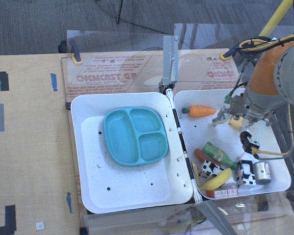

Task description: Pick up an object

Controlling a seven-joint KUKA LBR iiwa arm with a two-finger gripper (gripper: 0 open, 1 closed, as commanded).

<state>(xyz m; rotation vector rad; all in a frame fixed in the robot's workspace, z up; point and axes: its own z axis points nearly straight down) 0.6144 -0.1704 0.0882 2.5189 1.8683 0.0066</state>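
We record two white bins side by side on the table (30, 145), meeting at centre frame.

Left bin (92, 191): one teal divided plate (136, 135), three compartments, lying flat in the upper middle of the bin.

Right bin (275, 179): an orange carrot (200, 111) with a green end, lying at the upper left of this bin, close to the dividing wall. Lower down, in a tight cluster toward the bottom of the frame: a green bottle-shaped item (220, 155) lying aslant, a yellow banana (216, 179) just below it, a black-and-white spotted item (205, 169) beside the banana, and a small metal can (261, 172) at the lower right. These pieces touch or overlap one another.

The arm (270, 78) enters from the upper right of the frame, grey with an orange band. The jaws (231, 118) hang over the upper part of the right bin, just right of the carrot and apart from it. A small pale yellow piece (236, 122) sits at the fingers; we cannot tell whether it is gripped, nor how far the jaws are open.

Black cable loops hang between the wrist and the can. Cardboard sheets (105, 75) lie beyond both bins at the top.
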